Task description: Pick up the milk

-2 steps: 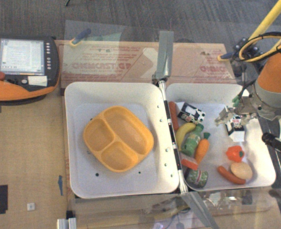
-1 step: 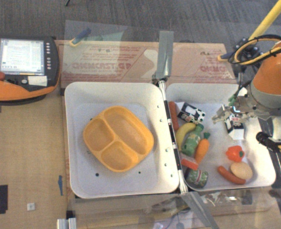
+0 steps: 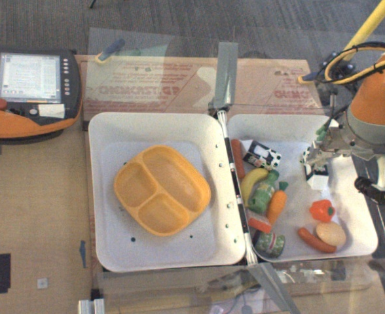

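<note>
A black-and-white cow-patterned milk carton (image 3: 262, 156) lies tilted near the top left of the right-hand white bin (image 3: 363, 241), just past the upper end of a yellow banana (image 3: 251, 182). At the carton's 6 o'clock sits a green bottle (image 3: 264, 195), with an orange carrot (image 3: 277, 205) touching its right side. A reddish sausage (image 3: 236, 159) lies along the bin's left wall at the carton's 9 o'clock. Lower in the same bin, at about 6 o'clock from the carton, rest a small red piece (image 3: 258, 224) and a dark green can (image 3: 270, 244) near the front edge. Toward 4 o'clock are a red-orange pepper (image 3: 321, 210), a pale round bun-like item (image 3: 330, 233) and a second sausage (image 3: 313, 241) touching it. The arm's hand (image 3: 317, 169) hangs at the carton's 3 o'clock, apart from it, over the right side of the bin above a small white object; whether its fingers are spread or pressed together cannot be told from this angle. The grey arm with its orange band (image 3: 374, 103) enters from the right. In the left-hand white bin (image 3: 107, 149), an orange divided plate (image 3: 162, 190) sits near the middle. On the table (image 3: 35, 208) at far 9 o'clock lies a control pendant (image 3: 29, 90) with a lit screen.
</note>
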`<control>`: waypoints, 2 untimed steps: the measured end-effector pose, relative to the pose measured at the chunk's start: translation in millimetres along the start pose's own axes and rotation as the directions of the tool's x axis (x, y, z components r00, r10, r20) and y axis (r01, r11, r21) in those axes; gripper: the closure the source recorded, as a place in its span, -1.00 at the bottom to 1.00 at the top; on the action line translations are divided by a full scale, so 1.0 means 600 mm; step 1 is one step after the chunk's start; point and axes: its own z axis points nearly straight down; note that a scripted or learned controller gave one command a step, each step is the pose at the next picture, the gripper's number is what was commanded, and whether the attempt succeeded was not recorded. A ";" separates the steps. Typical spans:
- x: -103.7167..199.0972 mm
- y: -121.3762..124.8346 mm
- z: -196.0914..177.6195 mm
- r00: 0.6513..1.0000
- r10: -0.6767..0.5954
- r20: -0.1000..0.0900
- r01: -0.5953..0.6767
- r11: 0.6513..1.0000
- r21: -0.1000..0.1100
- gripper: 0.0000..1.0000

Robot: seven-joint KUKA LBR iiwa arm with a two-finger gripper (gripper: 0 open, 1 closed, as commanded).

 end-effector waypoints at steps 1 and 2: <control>0.001 -0.002 0.004 1.000 0.000 -0.001 0.000 1.000 0.005 -1.00; 0.000 -0.001 -0.013 1.000 0.000 0.000 0.000 1.000 0.002 1.00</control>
